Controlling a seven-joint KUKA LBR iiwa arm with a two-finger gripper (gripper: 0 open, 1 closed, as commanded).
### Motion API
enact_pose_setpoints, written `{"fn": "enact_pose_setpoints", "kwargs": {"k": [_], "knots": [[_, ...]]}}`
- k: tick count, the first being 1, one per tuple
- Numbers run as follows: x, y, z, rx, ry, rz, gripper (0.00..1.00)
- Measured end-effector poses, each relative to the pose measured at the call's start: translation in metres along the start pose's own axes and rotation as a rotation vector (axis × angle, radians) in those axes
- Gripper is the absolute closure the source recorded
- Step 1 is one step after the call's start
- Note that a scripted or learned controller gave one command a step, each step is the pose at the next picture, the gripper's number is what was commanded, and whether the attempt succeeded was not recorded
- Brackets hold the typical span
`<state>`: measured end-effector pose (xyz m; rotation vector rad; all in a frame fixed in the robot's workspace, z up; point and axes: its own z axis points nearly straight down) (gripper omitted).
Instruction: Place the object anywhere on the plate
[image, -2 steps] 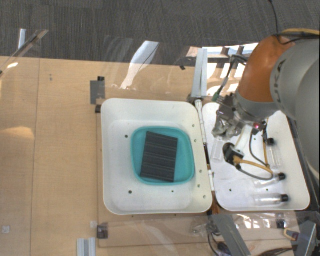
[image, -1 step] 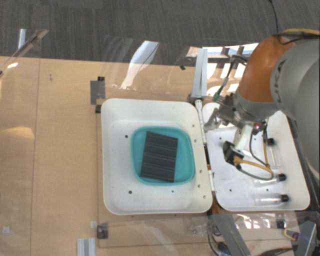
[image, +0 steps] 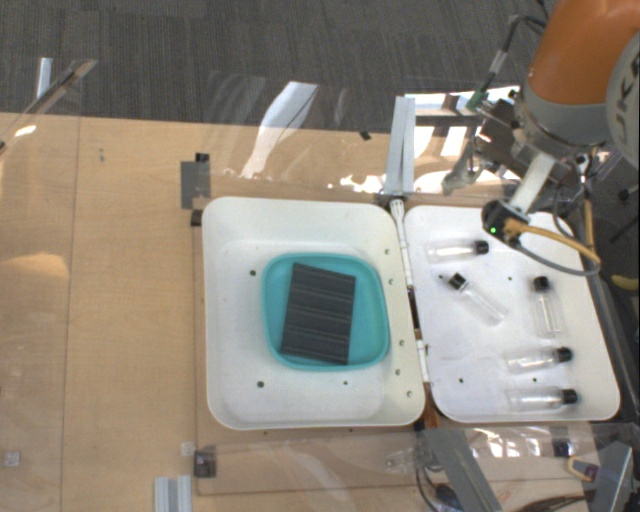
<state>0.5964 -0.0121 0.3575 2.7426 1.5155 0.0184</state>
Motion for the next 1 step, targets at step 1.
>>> {"fn": "enact_pose_setpoints", "kwargs": {"k": [1], "knots": [[-0.0526, -0.0172, -0.0425, 0.000, -0.001, 0.221, 0.00]]}}
